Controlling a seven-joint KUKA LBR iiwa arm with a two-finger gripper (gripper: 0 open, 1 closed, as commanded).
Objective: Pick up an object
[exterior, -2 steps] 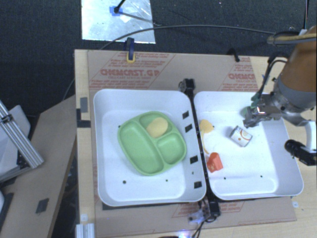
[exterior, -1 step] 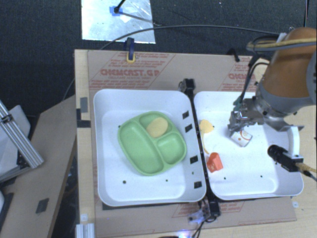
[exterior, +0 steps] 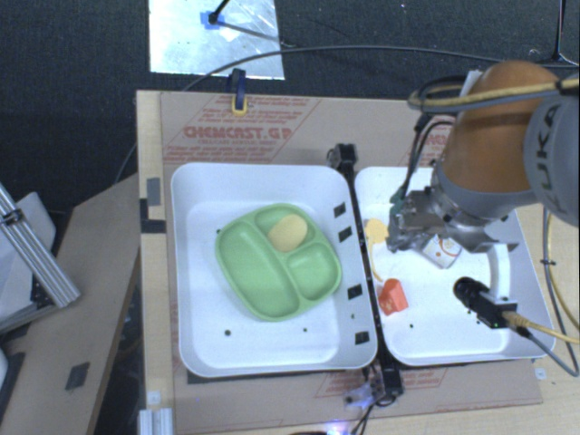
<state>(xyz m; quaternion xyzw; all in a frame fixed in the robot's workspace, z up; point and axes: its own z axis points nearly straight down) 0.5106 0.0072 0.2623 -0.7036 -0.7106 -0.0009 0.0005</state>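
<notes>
My gripper (exterior: pixel 405 236) hangs low over the left part of the right bin (exterior: pixel 435 338), under the grey and orange wrist. Just to its left, a pale yellow piece (exterior: pixel 375 235) lies against the bin's left wall. A small red-orange object (exterior: pixel 391 296) rests on the bin floor in front of the gripper, apart from it. A whitish object with an orange mark (exterior: pixel 443 253) sits right beside the gripper on its right; whether they touch is unclear. Nothing shows between the fingers from this angle.
The left bin (exterior: pixel 204 333) holds a green divided plate (exterior: pixel 263 279) with a yellow rounded item (exterior: pixel 288 232) in its upper compartment. A black clip divider (exterior: pixel 358 270) runs between the two bins. The arm covers the right bin's far right corner.
</notes>
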